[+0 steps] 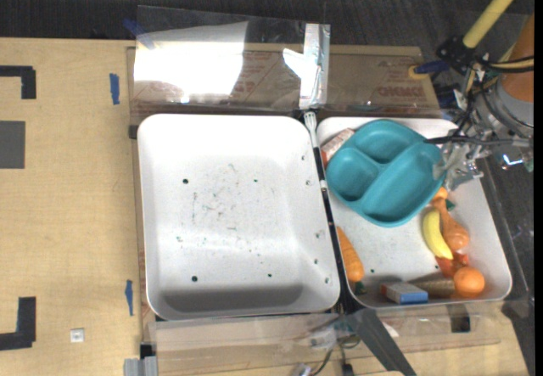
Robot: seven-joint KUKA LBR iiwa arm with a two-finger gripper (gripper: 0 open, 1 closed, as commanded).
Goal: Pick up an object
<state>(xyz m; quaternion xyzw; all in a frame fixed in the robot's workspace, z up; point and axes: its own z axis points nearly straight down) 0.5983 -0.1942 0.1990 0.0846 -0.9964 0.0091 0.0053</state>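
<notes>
At the right bin's [501, 260] upper right rim, the gripper [450, 164] pinched the teal dish's [386, 171] edge. A banana [435, 234] and carrot [349, 254] crowded below. The left bin [153, 196] offered open room.

Left bin open, right bin crowded

The left bin [229, 213] offers bare floor throughout. In the right bin [496, 277], a teal dish [386, 171] fills the upper half; a banana [435, 234], oranges [468, 281] and a carrot [349, 257] line the sides and front, leaving a small bare patch at centre.
</notes>
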